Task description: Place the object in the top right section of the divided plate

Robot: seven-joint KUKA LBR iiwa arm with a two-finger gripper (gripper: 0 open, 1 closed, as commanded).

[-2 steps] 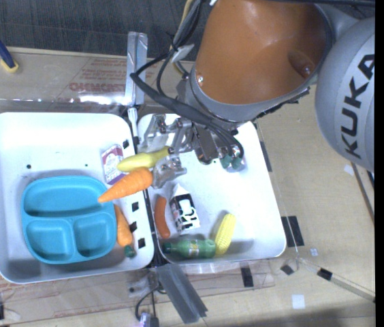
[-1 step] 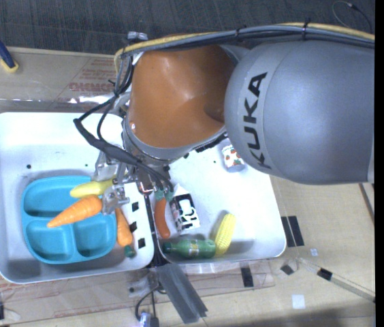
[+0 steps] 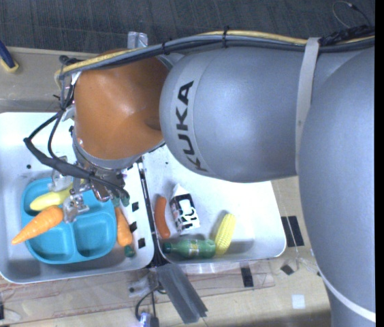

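- Two white bins side by side on the bench (image 3: pixel 22 80); left bin (image 3: pixel 5 182) holds a blue divided plate (image 3: pixel 83 240).
- Large orange carrot (image 3: pixel 39 225) lies across the plate's left edge, tip pointing out to the lower left, thick end near the plate's middle.
- Yellow banana-like piece (image 3: pixel 48 199) sits on the plate's upper left part, just above the carrot.
- Second smaller orange carrot (image 3: pixel 124 230) lies along the plate's right edge, green end down, beside the bin wall.
- Right bin (image 3: pixel 267 203) holds an orange sausage-like piece (image 3: pixel 162 218), a black-and-white carton (image 3: pixel 185 213), a yellow corn cob (image 3: pixel 224 231) and a green bottle (image 3: pixel 190 248) lying flat along the front wall.
- Blue-handled item (image 3: pixel 3 52) rests on the bench at upper left, well apart from the bins.
- Arm (image 3: pixel 246 94) fills the upper right, orange band (image 3: pixel 114 107) over the left bin's back half, black cables looping off its left side.
- Claw (image 3: pixel 76 206) points down over the plate's upper middle, just beside the big carrot's thick end; cannot tell whether its fingers are apart or together, and nothing is clearly seen between them.
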